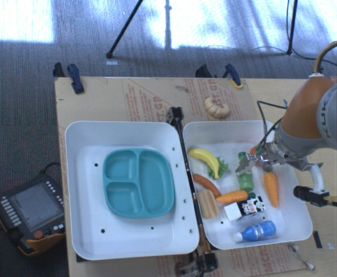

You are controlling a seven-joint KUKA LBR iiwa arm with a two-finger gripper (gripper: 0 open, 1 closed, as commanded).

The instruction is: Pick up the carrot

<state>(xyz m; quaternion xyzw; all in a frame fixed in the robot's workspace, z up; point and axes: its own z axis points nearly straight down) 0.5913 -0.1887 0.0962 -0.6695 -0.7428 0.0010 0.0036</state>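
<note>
Brown board desk (134, 97) on grey carpet (18, 114) — tripod legs (128, 22) behind. Hand (250, 165) over right bin (298, 227), grip indiscernible — carrot (271, 189) lies beside.

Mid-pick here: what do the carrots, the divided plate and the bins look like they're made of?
Carrots and: likely molded plastic toys, smooth, uniform orange, faint sheen. Divided plate: probably hard plastic, matte teal, rounded molded ridges. Bins and: seemingly thin white plastic, smooth with soft highlights and rounded corners.
</note>
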